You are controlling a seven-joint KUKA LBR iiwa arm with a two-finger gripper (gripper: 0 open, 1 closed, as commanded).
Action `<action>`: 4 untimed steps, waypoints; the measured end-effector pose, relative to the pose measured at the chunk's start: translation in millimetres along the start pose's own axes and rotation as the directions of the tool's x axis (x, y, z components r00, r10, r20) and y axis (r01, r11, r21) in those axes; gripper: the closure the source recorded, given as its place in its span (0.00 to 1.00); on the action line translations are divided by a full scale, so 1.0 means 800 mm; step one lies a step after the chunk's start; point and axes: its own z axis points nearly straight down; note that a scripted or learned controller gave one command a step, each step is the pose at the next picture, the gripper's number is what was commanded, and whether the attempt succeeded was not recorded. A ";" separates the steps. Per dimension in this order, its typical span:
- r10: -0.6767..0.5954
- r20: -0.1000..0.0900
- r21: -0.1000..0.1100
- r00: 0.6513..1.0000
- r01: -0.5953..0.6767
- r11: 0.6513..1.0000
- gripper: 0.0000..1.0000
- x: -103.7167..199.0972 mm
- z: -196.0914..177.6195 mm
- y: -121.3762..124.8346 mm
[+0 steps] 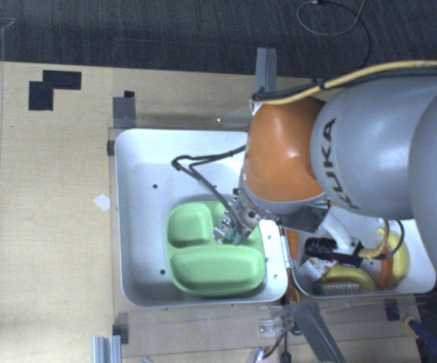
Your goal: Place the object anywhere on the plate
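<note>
The two-finger gripper point(230, 231) is seen low over the light-green divided plastic plate point(215, 252), which lies in the left shallow white bin point(139, 203). Something small and dark-green appears at the fingertips, just above the plate's right edge, but whether it is the object or part of the tool cannot be told — so the state of the tool cannot be told either. No separate object can be made out lying on the plate. In the right shallow white bin point(426, 278), partly hidden by the grey arm with its orange band point(286, 157), a yellow banana point(347, 278) and other small items are seen.

The main risk is judged to be a release too near the plate's rim — the piece could roll off into the bin. If nothing is actually held, the placing would fail outright. The plate could also be nudged or tipped by the fingertips if the descent is carried too far, and the black cable point(196, 165) trailing across the bin could be snagged.
</note>
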 end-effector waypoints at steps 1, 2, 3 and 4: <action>-0.016 -0.002 0.001 1.000 0.016 1.000 1.00 -0.002 0.116 0.069; -0.015 0.002 -0.005 1.000 0.015 1.000 0.00 -0.004 0.113 0.071; -0.044 0.001 0.000 0.999 0.044 0.999 0.00 -0.064 -0.055 0.062; -0.070 -0.002 0.002 0.998 0.070 0.998 0.00 0.006 0.079 0.036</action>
